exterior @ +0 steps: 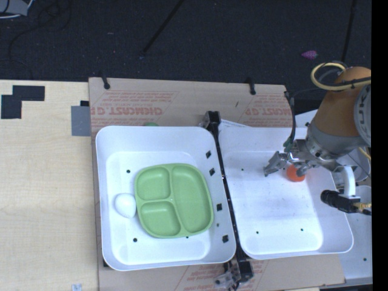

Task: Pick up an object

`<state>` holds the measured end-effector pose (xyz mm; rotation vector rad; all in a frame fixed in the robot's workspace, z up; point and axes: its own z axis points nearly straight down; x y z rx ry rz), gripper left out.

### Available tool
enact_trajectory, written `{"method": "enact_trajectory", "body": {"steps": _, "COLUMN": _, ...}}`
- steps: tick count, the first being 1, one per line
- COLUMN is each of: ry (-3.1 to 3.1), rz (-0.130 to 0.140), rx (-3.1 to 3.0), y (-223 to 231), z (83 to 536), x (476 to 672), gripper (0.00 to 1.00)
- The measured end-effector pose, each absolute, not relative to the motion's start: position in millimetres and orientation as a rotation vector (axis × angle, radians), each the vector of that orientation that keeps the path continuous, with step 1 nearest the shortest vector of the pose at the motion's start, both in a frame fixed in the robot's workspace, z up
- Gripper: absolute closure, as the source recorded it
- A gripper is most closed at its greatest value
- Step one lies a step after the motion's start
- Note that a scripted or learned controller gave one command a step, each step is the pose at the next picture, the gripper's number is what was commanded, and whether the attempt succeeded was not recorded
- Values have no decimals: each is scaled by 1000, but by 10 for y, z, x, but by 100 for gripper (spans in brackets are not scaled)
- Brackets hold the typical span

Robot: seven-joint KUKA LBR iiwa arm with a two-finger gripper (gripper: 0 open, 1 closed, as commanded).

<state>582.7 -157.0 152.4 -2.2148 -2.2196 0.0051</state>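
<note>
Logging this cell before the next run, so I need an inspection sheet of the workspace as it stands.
Surface: two white bins, left bin and right bin, on cardboard.
Job's things: small orange object in the right bin, at the end effector.
Clutter: green divided plate and white egg-shaped object in the left bin.
Grippers: end effector low over the right bin.
Cables: yellow loop on the arm.
Surroundings: dark floor beyond.

Arm [342, 117] enters from the right, orange band up near the frame edge, grey wrist angled down and left. Hand [285, 165] sits low, one metal finger [273, 164] splayed out to the left. Can't tell from this angle how far apart the fingers are.
</note>
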Motion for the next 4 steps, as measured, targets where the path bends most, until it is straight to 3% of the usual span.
{"method": "enact_trajectory", "body": {"steps": 1, "ry": -2217, "rz": 5, "rx": -2218, "y": -1655, "z": 1006, "x": 5856, "gripper": 0}}
{"method": "enact_trajectory", "body": {"steps": 2, "ry": -2218, "rz": 4, "rx": -2219, "y": -1642, "z": 867, "x": 5852, "gripper": 0}}
{"method": "enact_trajectory", "body": {"steps": 3, "ry": -2216, "rz": 3, "rx": -2221, "y": -1648, "z": 980, "x": 5855, "gripper": 100}}
{"method": "enact_trajectory", "body": {"steps": 4, "ry": -2218, "rz": -1, "rx": -2227, "y": -1679, "z": 1405, "x": 5846, "gripper": 100}}
